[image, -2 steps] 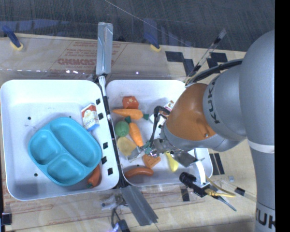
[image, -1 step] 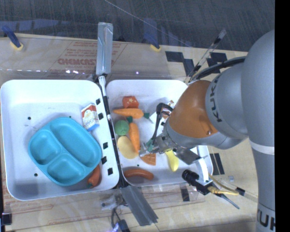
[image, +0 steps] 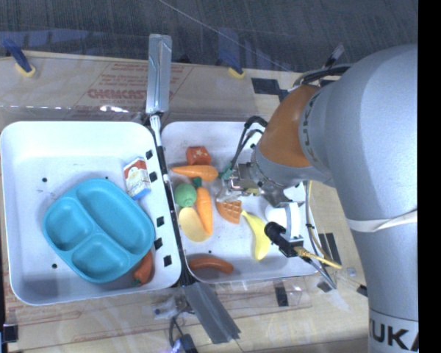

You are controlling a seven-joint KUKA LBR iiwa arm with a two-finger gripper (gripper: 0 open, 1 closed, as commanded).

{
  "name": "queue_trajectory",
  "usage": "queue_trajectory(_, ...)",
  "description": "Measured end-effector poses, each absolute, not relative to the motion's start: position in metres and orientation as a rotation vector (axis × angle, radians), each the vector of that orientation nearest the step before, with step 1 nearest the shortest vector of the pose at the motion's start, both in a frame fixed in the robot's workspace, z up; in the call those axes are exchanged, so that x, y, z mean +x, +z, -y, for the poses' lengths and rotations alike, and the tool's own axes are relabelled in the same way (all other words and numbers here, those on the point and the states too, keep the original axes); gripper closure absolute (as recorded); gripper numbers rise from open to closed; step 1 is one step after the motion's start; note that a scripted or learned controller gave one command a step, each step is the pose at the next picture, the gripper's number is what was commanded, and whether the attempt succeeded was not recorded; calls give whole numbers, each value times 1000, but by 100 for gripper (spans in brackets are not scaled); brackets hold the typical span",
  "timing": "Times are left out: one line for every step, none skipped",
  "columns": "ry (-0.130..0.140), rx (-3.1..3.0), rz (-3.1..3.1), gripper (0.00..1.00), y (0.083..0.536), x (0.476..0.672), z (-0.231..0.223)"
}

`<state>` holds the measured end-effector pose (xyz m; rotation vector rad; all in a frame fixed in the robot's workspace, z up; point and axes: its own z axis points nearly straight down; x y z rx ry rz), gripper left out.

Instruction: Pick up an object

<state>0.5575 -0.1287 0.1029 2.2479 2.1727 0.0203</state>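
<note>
Gripper (image: 231, 184) sits low at frame centre, over the waffle piece (image: 230, 210); finger state can't be told. Waffle piece judged light, stiff plastic w/ a ridged top; best pinched across its flat edges.

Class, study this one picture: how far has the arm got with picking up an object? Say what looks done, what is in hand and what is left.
Done: the arm has reached into the right bin, with the tool low among the toy food, beside the waffle piece and a carrot. In hand: nothing visibly between its fingers. Left: grasping and lifting; the banana, sausage and other pieces all lie on the bin floor.
</note>
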Motion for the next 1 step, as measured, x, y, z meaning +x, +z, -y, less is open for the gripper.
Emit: queue_trajectory(21, 2247, -2176, 0, 102, 558, 127)
